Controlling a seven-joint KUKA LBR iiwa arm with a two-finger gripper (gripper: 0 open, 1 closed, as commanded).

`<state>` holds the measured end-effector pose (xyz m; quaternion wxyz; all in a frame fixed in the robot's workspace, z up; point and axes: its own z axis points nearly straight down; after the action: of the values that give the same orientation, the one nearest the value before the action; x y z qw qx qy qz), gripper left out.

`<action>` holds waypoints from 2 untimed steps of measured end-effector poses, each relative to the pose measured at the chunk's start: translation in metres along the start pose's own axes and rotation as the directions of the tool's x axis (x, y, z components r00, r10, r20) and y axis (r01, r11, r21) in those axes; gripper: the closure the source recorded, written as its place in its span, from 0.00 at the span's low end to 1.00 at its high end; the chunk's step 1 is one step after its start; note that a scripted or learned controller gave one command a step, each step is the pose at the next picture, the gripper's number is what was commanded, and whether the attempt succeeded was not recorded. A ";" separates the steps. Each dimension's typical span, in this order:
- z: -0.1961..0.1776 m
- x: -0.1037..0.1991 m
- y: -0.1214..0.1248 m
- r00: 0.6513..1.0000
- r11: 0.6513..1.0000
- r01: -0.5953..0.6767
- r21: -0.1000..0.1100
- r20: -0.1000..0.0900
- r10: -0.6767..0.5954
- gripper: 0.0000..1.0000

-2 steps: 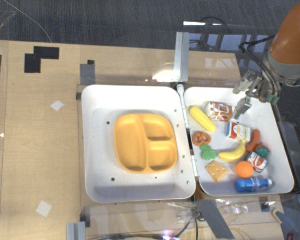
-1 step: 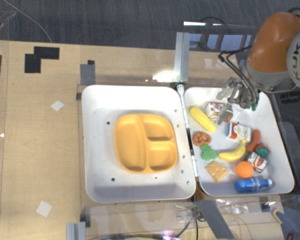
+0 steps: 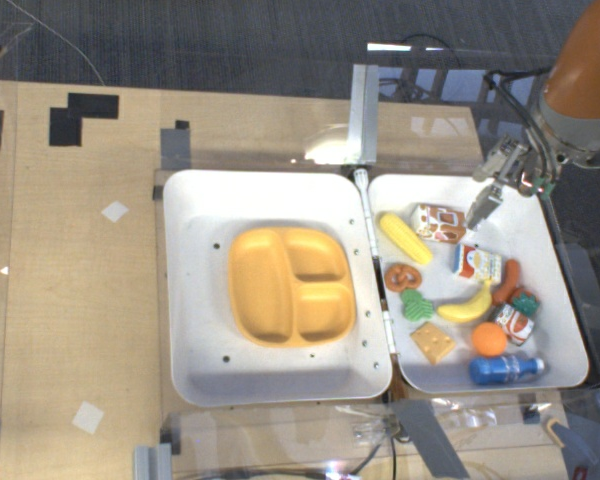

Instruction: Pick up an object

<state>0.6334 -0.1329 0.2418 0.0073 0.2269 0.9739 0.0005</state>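
Observation:
My gripper (image 3: 488,186) hangs over the far part of the right bin (image 3: 570,313), open, with nothing between its fingers. Its lower fingertip (image 3: 477,211) is just right of a red-and-white carton (image 3: 438,223). Below it lie a yellow corn cob (image 3: 405,238), a white snack packet (image 3: 477,263), a brown sausage (image 3: 507,280), a pretzel (image 3: 403,276), a green broccoli (image 3: 417,306), a banana (image 3: 465,306), a cracker (image 3: 433,343), an orange (image 3: 490,339), a blue bottle (image 3: 507,369) and a small red-and-green item (image 3: 518,318).
The left bin (image 3: 195,268) holds a yellow divided plate (image 3: 288,286) at its middle. A metal post (image 3: 364,118) rises behind the seam between the bins. Cables and bracket parts sit behind the right bin near the arm.

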 end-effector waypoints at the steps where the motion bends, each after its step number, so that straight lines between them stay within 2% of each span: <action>1: 0.073 -0.031 -0.009 0.941 0.941 -0.337 0.006 -0.008 0.337 0.00; 2: 0.049 0.013 -0.051 0.967 0.967 -0.254 0.003 -0.003 0.254 0.00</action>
<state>0.6000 -0.1732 0.1922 0.0053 0.3497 0.9368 0.0005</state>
